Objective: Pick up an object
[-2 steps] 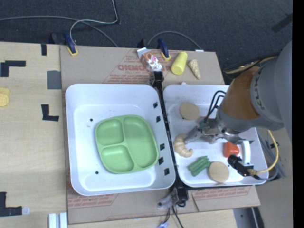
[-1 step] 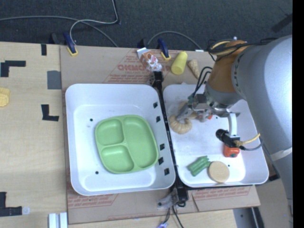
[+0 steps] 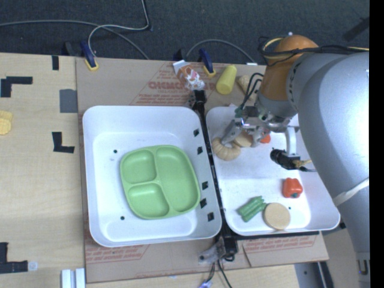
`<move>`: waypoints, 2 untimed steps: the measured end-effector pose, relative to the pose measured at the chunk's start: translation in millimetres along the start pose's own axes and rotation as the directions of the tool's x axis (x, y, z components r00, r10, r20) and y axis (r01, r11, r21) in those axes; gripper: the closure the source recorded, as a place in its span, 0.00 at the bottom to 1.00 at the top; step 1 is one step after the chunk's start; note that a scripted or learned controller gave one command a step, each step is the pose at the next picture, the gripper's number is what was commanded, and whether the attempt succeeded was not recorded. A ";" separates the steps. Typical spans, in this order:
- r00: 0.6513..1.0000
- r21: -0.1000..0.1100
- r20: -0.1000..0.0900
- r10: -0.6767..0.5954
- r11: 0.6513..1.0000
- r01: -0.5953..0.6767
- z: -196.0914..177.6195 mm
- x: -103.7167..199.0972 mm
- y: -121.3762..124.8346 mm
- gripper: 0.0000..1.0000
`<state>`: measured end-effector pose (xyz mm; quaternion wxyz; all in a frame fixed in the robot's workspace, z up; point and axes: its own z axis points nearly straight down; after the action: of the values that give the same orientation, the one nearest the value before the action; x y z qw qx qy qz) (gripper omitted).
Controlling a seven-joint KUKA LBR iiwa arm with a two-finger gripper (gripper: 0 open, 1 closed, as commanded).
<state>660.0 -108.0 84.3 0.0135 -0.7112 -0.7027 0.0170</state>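
In the right bin (image 3: pixel 318 218), a tan croissant-shaped pastry (image 3: pixel 227 151) lies at the upper left. A red pepper (image 3: pixel 292 188) sits at the right, a green bean pod (image 3: pixel 251 208) touches a round beige biscuit (image 3: pixel 277 215) near the front.

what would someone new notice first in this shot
The big grey arm coming in from the right, with its gripper low over a tan pastry at the far end of the right bin. Then the green divided plate lying alone in the left bin.
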 end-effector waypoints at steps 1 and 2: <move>1.000 -0.029 0.004 -0.011 1.000 0.011 -10.9 3.3 4.9 1.00; 1.000 -0.045 -0.002 -0.013 0.999 0.012 -0.7 -51.4 -31.8 1.00</move>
<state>627.7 -159.1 86.6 -0.0016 -0.7069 -0.7073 0.0002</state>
